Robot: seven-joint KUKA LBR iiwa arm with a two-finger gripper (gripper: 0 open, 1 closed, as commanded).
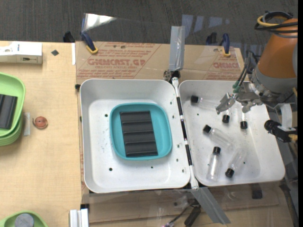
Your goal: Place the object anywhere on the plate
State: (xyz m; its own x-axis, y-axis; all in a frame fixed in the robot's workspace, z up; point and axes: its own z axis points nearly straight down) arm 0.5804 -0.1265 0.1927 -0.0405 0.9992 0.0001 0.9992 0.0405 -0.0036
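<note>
A teal plate [165,126] with a dark ridged insert lies in the left bin [94,126]. Several small clear vials with black caps lie scattered in the right bin [265,169]: one at the far left [194,99], two near the gripper [226,118] [243,124], and others toward the front [215,161] [235,164]. My gripper [235,106] hangs over the far part of the right bin, just above the two nearest vials. Its fingers [222,108] are spread open, with nothing between them.
A divider ridge [182,131] runs between the two bins. Green trays [9,110] and a small round orange item [40,122] sit on the wooden bench to the left. Cardboard [123,58] lies behind the bins.
</note>
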